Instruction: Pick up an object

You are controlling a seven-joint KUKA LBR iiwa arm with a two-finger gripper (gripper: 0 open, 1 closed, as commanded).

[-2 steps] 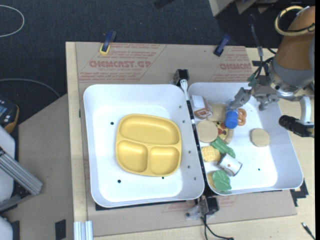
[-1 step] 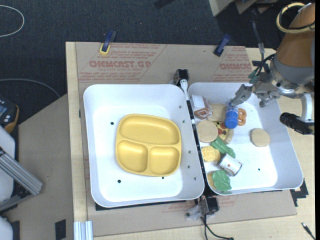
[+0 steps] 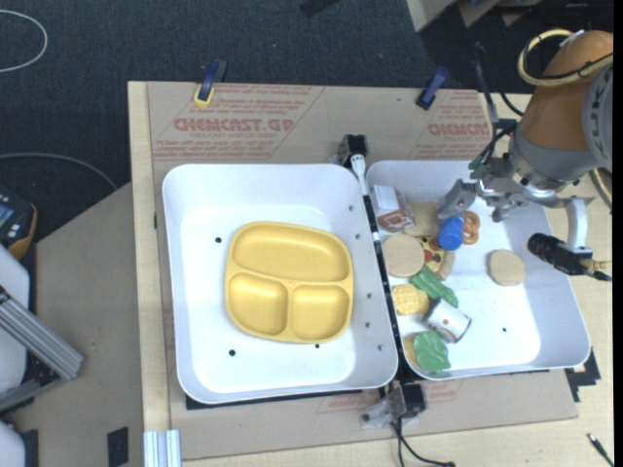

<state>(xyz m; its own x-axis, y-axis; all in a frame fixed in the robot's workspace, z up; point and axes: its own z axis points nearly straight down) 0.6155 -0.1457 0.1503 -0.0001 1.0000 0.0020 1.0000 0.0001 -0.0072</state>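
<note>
1. We see the grey arm (image 3: pixel 574 115) with its orange band reaching in from the right, its claw (image 3: pixel 467 202) low over the back of the right bin (image 3: pixel 545 343).
2. We cannot tell whether the claw is spread or pressed together; a blue object (image 3: pixel 451 233) sits right at its tip, and whether the claw grips it is unclear.
3. The right bin holds a jumble of small things. Near its back left corner lies a small white packet (image 3: pixel 389 202) with a brownish piece just beside it.
4. A round tan disc (image 3: pixel 403 255) lies next to the bin's left wall, and a second, paler disc (image 3: pixel 505 268) sits apart toward the right side.
5. A pretzel-like piece (image 3: pixel 471 226) lies just beside the blue object.
6. Toward the front we see a green leafy piece (image 3: pixel 431 286), a yellow corn-like piece (image 3: pixel 409 302) touching it, a small can (image 3: pixel 449 323) on its side, and another green piece (image 3: pixel 432 353) at the front wall.
7. The left bin (image 3: pixel 195 261) holds a yellow divided plate (image 3: pixel 288 280), lying flat near its middle.
8. Both bins rest on the bench (image 3: pixel 146 163), on a sheet with red lettering.
</note>
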